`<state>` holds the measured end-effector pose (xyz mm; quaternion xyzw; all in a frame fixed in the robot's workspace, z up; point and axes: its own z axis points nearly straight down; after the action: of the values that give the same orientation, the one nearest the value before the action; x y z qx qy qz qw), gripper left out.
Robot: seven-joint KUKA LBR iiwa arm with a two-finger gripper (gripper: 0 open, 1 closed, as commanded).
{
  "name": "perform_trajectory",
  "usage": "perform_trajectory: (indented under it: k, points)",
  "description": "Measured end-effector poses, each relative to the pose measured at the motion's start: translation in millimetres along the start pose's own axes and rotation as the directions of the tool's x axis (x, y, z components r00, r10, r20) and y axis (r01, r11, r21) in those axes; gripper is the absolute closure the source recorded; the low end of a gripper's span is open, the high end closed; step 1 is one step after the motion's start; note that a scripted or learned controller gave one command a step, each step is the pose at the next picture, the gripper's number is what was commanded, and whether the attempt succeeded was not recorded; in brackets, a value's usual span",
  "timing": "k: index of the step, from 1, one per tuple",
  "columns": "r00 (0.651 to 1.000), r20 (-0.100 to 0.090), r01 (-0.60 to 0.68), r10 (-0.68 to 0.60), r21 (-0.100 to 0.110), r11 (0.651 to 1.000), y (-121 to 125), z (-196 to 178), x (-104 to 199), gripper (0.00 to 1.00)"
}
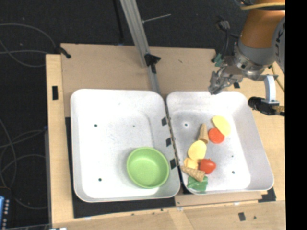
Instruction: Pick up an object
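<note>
1. You have a tan bench (110, 68) on a black floor with loose cables; two white bins sit side by side.
2. The left bin (96, 114) holds a green bowl (147, 167).
3. The right bin (240, 123) holds the toy food (204, 150) — yellow, red and cone pieces clustered near its front-left.
4. The gripper (217, 86) hangs over that bin's back rim — its grip state is too blurred to tell.

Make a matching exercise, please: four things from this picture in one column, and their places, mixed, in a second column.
Things:
1. green bowl
2. gripper
3. red ball
4. green piece

Places:
A. above the far edge of the right bin
B. near corner of the right bin
C. left bin
D. beside the yellow piece

Pairs: 1-C, 2-A, 3-D, 4-B
</note>
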<state>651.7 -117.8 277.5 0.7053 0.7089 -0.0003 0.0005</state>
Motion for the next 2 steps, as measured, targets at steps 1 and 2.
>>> perform_trajectory:
  k: [1,2]
  points:
    - [1.0,-0.001,0.001,-0.001,0.0,1.0,-4,0,46,1.0]
    - [1.0,-0.002,0.002,-0.002,-0.002,1.0,1,-4,101,1.0]
